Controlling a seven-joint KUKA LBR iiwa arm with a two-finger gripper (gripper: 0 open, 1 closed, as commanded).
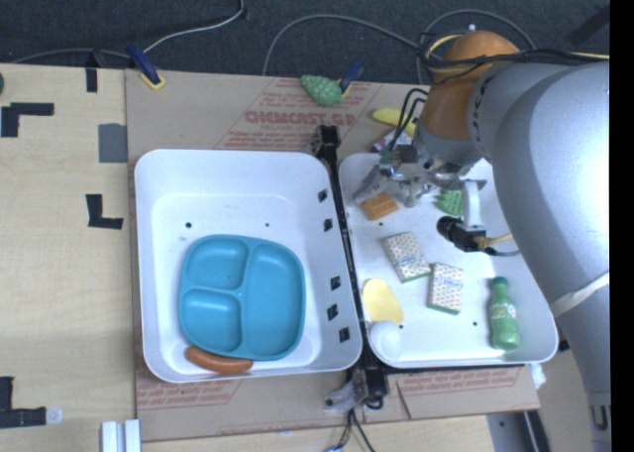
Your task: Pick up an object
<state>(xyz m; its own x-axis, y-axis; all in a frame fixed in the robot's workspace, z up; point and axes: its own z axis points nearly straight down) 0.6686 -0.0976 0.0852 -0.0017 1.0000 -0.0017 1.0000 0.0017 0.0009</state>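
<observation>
**Gripper low over tan block, upper part of right bin**

Gripper (396,177) sits at the right bin's (515,346) upper-left area, just above a small tan block (378,206). Grip state: cannot tell; arm and wrist hide it. Block looks light, stiff, probably a toy food piece, easy to pinch across its short sides. Long axis runs roughly left-right in frame, tilted slightly. Lying flat.

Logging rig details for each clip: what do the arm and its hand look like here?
The arm is a thick, rounded, light grey tube with a glossy orange band above the wrist. Dark cables loop around the orange section. The hand is a small grey metal assembly with black parts, too cluttered to make out finer markings.
</observation>
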